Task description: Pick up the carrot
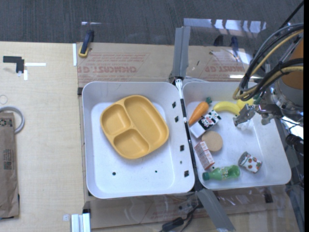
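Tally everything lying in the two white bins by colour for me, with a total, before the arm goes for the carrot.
Yellow: 2, the yellow divided plastic plate and yellow banana
Orange: 1, the orange carrot with green top
Green: 1, the green plastic bottle
Tan: 1, the round tan disc
Printed cartons: 3, white-black, red-white, white-red
Total: 8

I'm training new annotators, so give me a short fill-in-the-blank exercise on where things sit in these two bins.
1. The carrot lies in the ____ bin, near the divider.
2. The yellow plate has ____ compartments.
3. The banana is ____ in colour.
4. The gripper hangs over the right bin, apart from the ____.

Missing words: right; three; yellow; carrot
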Controlling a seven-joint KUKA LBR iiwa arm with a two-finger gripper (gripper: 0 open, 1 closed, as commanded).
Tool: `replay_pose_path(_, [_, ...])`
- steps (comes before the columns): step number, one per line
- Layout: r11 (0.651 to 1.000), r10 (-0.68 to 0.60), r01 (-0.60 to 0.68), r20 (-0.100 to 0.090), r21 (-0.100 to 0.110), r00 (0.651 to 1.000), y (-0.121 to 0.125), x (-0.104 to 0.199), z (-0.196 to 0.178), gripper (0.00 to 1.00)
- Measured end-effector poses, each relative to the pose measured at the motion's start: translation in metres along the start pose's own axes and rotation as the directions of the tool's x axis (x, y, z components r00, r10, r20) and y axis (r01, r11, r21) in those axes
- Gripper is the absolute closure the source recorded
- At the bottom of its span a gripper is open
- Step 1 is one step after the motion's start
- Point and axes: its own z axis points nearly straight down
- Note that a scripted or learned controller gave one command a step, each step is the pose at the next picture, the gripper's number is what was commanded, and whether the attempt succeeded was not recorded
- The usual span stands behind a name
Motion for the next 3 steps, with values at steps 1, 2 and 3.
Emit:
replay_pose_path(1, [0.999,0.051,-0.051,0.0,0.001,0.999,0.0043,0.0507,0.0473,0.0])
replay_pose_path(2, [0.999,0.055,-0.055,0.001,0.002,0.999,0.0043,0.0488,0.0389,1.0])
replay_pose_path(3, [0.998,0.055,-0.055,0.002,0.002,0.998,0.0042,0.0487,0.0388,0.0])
